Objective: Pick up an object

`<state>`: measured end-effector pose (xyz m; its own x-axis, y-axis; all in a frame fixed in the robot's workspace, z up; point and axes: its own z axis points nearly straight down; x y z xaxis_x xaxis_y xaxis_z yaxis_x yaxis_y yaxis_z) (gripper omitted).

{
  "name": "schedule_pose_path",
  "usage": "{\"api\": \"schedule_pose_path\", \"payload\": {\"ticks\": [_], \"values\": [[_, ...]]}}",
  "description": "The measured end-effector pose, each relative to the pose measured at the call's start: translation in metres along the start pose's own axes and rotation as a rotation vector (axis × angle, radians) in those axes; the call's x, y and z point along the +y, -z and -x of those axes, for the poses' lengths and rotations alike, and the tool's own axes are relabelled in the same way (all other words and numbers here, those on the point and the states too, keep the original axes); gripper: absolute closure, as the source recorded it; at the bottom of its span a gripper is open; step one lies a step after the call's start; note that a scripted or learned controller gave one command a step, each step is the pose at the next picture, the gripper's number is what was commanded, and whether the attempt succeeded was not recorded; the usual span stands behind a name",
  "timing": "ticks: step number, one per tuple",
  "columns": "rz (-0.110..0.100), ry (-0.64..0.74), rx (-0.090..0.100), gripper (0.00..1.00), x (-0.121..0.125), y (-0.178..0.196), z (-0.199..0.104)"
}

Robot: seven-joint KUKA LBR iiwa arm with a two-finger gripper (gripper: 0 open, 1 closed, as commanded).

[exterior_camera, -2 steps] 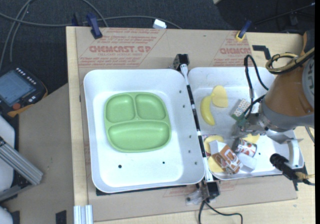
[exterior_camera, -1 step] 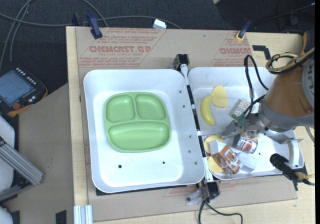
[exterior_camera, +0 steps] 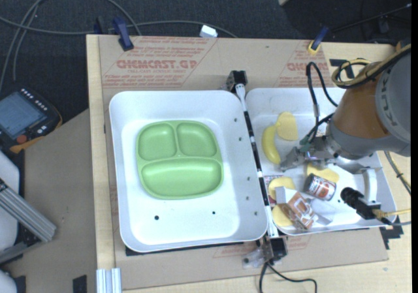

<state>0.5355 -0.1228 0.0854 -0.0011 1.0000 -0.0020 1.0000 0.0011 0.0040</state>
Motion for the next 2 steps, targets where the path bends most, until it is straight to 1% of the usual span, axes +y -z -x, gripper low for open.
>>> {"api": "schedule_pose_path", "payload": {"ticks": [1,2], "values": [[-0.003,0.001,0.001,0.00,0.092,0.003,0.022],[-0.005,-0.002,0.001,0.00,-0.020,0.001,0.052]]}}
